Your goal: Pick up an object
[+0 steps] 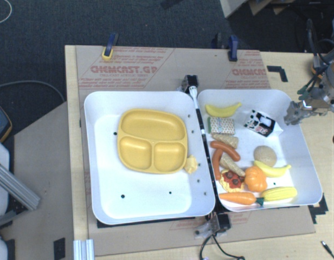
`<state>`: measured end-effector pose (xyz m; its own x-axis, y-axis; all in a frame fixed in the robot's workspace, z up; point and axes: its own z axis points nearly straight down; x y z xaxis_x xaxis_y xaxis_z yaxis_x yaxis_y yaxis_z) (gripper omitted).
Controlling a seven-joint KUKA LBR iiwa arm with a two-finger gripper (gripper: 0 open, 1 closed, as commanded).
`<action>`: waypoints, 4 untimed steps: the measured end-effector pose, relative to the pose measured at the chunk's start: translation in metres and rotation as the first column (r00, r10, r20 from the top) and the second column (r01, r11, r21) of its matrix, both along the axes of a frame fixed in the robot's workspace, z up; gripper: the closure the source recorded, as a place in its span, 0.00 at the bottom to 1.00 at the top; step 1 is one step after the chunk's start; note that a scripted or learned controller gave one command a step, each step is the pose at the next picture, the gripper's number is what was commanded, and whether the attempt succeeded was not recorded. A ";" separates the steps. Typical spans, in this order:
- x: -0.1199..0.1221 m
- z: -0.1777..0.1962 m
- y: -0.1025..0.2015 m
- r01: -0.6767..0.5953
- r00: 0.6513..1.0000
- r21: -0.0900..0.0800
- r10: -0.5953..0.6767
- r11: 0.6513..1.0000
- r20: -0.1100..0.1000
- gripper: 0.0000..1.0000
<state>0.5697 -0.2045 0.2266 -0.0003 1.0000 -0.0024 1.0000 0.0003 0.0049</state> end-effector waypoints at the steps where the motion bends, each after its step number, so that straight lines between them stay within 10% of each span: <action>1: 0.009 0.008 0.046 -0.003 1.000 0.001 0.003 1.000 -0.001 1.00; 4: 0.024 -0.012 0.211 -0.002 1.000 0.003 0.002 1.000 -0.007 1.00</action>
